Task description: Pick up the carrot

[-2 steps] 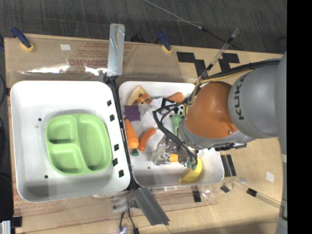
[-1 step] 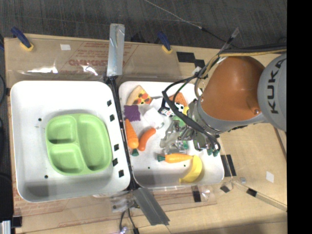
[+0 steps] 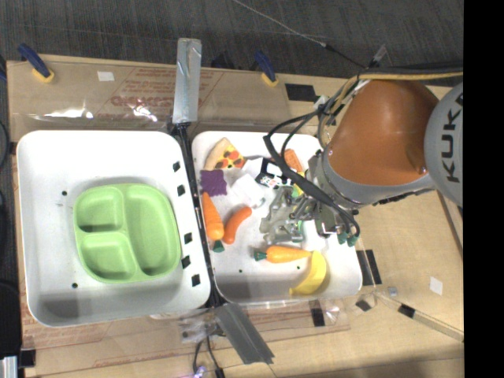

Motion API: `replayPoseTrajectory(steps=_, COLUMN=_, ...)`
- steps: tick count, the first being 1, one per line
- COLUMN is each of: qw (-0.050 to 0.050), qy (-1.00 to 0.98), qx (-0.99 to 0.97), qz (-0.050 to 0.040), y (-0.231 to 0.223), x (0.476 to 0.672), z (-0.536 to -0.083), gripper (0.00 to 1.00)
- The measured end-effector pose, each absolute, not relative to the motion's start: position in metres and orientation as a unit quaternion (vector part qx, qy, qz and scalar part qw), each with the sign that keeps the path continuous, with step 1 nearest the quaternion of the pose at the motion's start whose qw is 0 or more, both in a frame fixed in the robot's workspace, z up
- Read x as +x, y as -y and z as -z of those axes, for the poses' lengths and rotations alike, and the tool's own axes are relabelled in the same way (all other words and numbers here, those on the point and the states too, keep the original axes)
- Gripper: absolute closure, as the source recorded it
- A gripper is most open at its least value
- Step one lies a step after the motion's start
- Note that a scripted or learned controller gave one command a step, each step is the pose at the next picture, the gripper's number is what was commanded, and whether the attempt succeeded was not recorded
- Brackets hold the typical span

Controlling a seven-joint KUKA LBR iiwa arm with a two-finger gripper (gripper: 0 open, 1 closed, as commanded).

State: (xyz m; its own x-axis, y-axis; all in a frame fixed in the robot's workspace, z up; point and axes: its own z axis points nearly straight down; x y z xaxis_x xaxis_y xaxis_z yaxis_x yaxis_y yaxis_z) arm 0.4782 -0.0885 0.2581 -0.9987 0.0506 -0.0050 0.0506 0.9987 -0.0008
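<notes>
My pincer (image 3: 277,219) hangs low over the middle of the right bin (image 3: 236,290), and from above I cannot tell how it stands or whether it has hold of anything. Cables loop from my wrist across the bin's upper part. One carrot (image 3: 211,219) lies along the bin's left wall, green end toward the front, well left of my pincer. A second carrot (image 3: 287,253) lies crosswise just in front of my pincer, apart from it as far as I can see. A banana (image 3: 313,276) sits beside that one in the front right corner. Between the left carrot and my pincer lies an orange sausage-shaped piece (image 3: 235,224). A pizza slice (image 3: 225,156) and a purple piece (image 3: 213,182) are at the far left. The left bin (image 3: 39,164) holds a green tray (image 3: 126,233)
</notes>
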Motion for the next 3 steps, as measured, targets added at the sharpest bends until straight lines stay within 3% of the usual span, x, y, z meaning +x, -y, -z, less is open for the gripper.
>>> replayPoseTrajectory(steps=1, qw=0.004, qy=-1.0, qx=0.023, qz=0.0009, y=0.088, x=0.479, z=-0.268, gripper=1.0)
replayPoseTrajectory(steps=2, qw=0.002, qy=-1.0, qx=0.019, qz=0.0007, y=0.126, x=0.477, z=-0.303, gripper=1.0)
replayPoseTrajectory(steps=3, qw=0.002, qy=-0.98, qx=-0.198, qz=0.0019, y=0.16, x=0.478, z=-0.31, gripper=1.0)
